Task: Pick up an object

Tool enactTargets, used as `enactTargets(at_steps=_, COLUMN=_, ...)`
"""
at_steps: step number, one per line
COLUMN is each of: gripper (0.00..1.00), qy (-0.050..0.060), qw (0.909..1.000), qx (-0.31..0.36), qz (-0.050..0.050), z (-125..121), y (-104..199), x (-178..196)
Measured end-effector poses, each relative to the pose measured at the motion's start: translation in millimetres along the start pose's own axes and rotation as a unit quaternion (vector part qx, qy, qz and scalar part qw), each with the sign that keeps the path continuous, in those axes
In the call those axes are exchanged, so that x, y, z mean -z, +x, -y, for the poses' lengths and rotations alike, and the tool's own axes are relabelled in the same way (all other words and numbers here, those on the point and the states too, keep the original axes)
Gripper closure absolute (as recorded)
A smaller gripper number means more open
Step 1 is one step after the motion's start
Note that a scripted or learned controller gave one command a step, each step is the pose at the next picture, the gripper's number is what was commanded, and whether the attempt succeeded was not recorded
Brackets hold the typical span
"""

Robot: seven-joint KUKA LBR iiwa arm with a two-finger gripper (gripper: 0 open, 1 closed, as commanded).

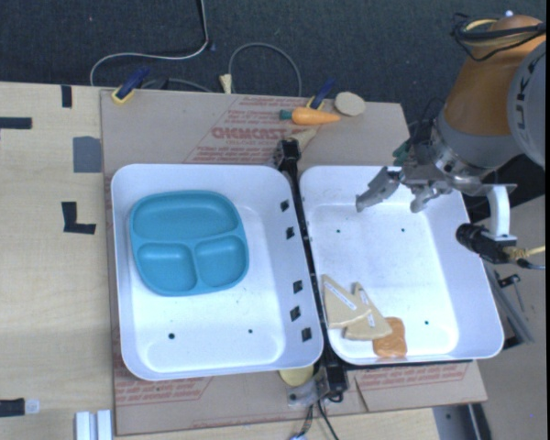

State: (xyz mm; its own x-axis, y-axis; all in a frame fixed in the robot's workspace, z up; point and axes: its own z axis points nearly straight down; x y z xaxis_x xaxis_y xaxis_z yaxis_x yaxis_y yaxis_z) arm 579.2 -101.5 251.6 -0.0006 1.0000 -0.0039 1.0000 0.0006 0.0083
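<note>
White right bin [458, 273] keeps its beige and orange pieces [367, 324] unlifted, while the pincer [399, 195] hovers spread open and empty above, well apart.

My arm [495, 81] fills the upper right of the frame: a rounded orange band sits on top, with smooth grey casing curving below it. A thin pale cable loops over the orange part near the top edge. Lower down, my wrist narrows into a grey metal block, and my gripper [396, 195] ends in two slim, dark grey fingers [374, 193]. A black fitting with a white bracket hangs at the right.
</note>
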Motion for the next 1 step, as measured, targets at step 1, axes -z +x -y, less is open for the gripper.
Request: enactTargets(at_steps=1, gripper=0.0, qy=0.01, qw=0.9999, qx=-0.004, qz=-0.002, z=47.8, y=-53.7, x=-95.9)
